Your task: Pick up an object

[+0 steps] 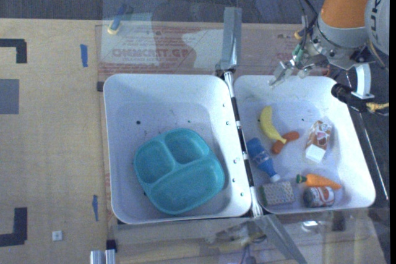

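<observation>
Tan wood surface (49,151) with blue tape marks, two white bins (117,108) side by side; claw (286,73) spread open, holding nothing, above right bin's far rim.

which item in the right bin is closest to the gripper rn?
The yellow toy banana: it lies highest in the right white bin, just below the gripper. The blue bottle, orange carrot and can sit farther down.

Light is even and cool, with a bluish cast. The white bins (167,93) look bright but not blown out. Soft shadows pool inside their near walls. Focus is slightly soft throughout, grainier toward the dark floor beyond the bins.
</observation>
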Controlling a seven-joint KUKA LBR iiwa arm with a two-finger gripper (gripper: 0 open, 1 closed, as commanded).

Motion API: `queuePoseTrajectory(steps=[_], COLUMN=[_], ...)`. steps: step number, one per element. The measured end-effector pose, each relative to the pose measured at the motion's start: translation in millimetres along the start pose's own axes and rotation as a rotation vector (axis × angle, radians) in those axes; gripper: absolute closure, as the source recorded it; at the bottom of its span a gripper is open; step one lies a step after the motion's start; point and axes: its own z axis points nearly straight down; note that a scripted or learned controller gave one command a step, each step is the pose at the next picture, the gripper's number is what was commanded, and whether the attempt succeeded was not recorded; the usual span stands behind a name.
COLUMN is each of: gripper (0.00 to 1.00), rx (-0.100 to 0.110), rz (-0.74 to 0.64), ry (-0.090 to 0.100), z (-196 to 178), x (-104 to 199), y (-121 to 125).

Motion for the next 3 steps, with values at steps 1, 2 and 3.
queuePoseTrajectory(steps=[1, 2, 3], gripper=[0.0, 1.0, 1.0], rx=[-0.002, -0.007, -0.004], rz=[-0.179, -0.17, -0.464], ry=[-0.001, -0.002, -0.004], z=[122.0, 111.3, 66.6], x=[37.2, 32.8, 18.9], y=[-84.5, -85.4, -48.7])
